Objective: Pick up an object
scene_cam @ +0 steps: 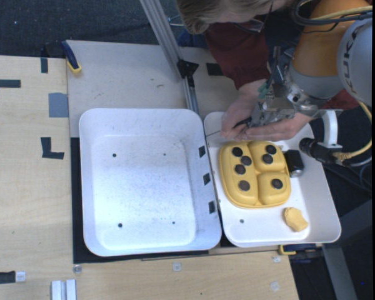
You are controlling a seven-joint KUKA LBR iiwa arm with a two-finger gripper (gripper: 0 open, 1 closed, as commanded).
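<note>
A yellow tray [255,174] with dark round spots is seen in the right bin [319,224], with a small yellow piece [295,219] just below it. The gripper [267,112] is held just above the tray, against a person's hand [262,114]; its opening cannot be told.

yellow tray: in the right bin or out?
In. The yellow tray lies flat on the right bin floor, dark spots up, within its rim, beside a small yellow piece.
</note>
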